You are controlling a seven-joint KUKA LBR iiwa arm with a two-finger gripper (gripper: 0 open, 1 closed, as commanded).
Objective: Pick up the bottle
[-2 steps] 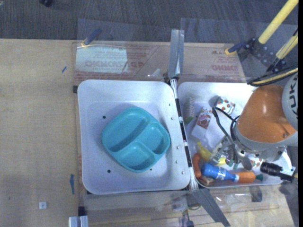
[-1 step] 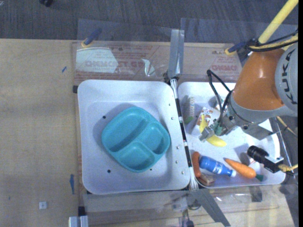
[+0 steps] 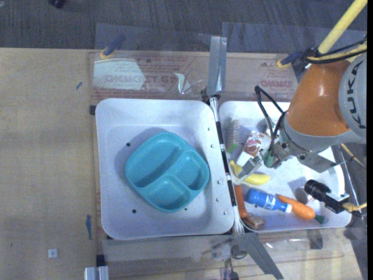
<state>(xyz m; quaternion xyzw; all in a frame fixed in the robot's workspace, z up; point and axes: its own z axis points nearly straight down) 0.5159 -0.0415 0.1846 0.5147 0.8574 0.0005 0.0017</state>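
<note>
Blue-labelled bottle [image 3: 268,201] lies flat in the right bin [image 3: 332,223], touching a carrot [image 3: 300,208]. The hand [image 3: 252,166] hovers above; grip state unclear. Best to descend squarely across its middle

Teal divided plate [image 3: 167,171] (left bin [image 3: 111,156]), carrot [image 3: 298,207], banana [image 3: 256,179], right bin [image 3: 334,221]

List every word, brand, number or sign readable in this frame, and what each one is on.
"KU": large dark letters on the grey arm, cut off at the frame edge.
Red print on the taped sheet behind the bins: too blurred to read.
Label on the blue and white bottle: too small to read.
Small red and white packet: print unreadable.
</note>
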